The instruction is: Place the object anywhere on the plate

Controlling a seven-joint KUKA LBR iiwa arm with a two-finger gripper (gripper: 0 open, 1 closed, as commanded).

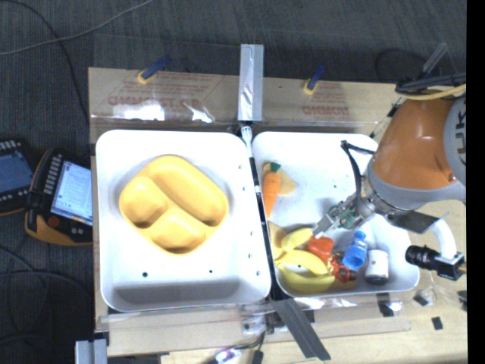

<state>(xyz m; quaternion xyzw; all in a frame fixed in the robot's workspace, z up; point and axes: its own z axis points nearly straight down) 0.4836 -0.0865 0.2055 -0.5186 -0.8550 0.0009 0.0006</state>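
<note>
Honestly, my tool (pixel 341 220) hung low over the right shallow white bin (pixel 303 152), just above the heap at its near end, and I could not tell whether it was open or closed, since my own grey arm with the orange band (pixel 415 154) hid much of it. Beneath it lay yellow plastic bananas (pixel 303 268), a red piece (pixel 322 247) half buried, a blue bottle-like object (pixel 355 253) and a small white cylinder (pixel 377 265). An orange toy carrot with a green top (pixel 270 188) lay apart by the bin's left wall. The yellow divided plate (pixel 174 202) sat in the left white bin (pixel 129 283) on the desk (pixel 189 89).
</note>
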